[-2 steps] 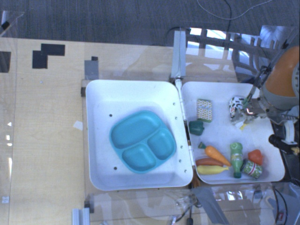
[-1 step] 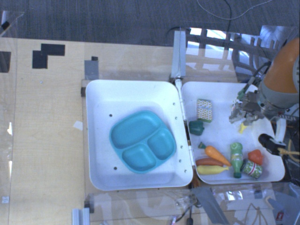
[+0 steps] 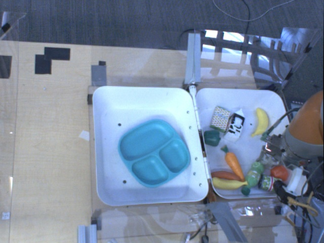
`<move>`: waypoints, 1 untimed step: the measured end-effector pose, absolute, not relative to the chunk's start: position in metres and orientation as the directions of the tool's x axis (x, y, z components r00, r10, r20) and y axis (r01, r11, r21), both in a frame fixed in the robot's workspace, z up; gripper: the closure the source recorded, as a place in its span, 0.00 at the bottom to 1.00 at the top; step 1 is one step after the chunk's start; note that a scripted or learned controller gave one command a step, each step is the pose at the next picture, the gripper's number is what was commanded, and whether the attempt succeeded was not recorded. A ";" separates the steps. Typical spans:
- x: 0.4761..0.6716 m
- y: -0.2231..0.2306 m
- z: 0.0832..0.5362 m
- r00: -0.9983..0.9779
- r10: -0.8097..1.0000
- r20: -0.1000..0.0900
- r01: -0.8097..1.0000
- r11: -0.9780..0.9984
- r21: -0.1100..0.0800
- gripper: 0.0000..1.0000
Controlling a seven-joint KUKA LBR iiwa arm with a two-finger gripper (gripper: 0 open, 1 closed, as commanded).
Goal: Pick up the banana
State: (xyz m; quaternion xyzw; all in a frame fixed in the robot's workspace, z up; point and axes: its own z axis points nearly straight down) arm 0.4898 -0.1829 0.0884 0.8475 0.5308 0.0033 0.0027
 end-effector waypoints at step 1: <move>0.489 -0.185 0.088 0.439 0.899 -0.001 0.898 -0.439 0.011 0.00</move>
